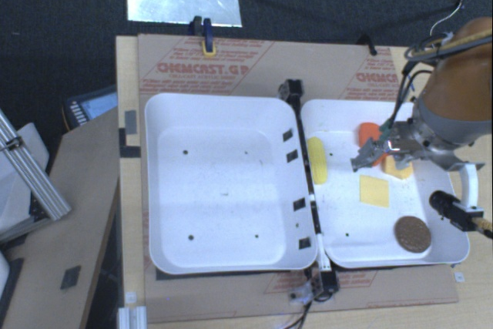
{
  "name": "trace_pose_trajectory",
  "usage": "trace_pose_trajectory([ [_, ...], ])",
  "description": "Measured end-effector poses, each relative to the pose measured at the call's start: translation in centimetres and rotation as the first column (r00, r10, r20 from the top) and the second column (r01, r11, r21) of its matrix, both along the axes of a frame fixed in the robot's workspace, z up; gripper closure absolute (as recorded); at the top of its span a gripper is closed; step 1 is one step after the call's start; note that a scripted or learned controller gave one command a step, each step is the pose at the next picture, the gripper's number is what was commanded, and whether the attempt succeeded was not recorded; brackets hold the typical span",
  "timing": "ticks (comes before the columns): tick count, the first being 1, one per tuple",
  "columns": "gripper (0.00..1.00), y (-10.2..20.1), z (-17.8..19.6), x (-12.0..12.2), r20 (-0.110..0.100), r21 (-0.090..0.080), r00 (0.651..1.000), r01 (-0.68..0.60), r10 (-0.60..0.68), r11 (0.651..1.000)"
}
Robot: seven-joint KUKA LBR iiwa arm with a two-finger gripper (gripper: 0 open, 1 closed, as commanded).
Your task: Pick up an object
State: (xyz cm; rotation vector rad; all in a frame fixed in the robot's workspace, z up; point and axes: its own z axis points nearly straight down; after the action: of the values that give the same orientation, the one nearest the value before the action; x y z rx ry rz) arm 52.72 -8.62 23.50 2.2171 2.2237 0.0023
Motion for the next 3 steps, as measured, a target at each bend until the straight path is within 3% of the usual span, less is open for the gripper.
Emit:
trace_pose_trajectory([
  [1, 0.0, -3.0, 13.4, -3.1, 0.014, -0.004, 1.0, 0.004, -0.004, 1.0],
  [3, 0.0, -11.4, 20.5, -4.1, 0.005, -0.005, 1.0, 0.005, -0.005, 1.0],
])
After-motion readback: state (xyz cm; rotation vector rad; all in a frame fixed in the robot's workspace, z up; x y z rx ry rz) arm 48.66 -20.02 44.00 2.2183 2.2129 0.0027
